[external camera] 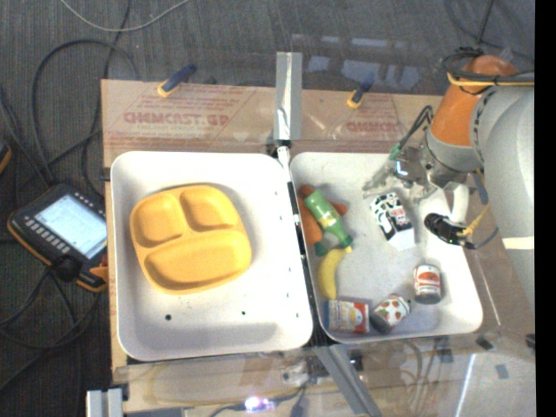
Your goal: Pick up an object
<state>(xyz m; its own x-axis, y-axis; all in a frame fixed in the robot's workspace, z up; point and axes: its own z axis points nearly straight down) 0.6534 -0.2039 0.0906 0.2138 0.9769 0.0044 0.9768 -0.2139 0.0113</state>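
While the grey arm with its orange band (456, 115) reaches over the desk's right edge, I see its gripper (395, 170) hanging above the far part of the right white bin (473, 315); whether it is open or shut I cannot tell. Just beside it lies a black-and-white printed packet (392, 215). Near the bin's left wall sit a green bottle (327, 217) and a yellow banana (328, 274). Along the near wall stand a small red can (426, 282) and a red carton (347, 315). A yellow divided tray (190, 237) lies in the left white bin (139, 337).
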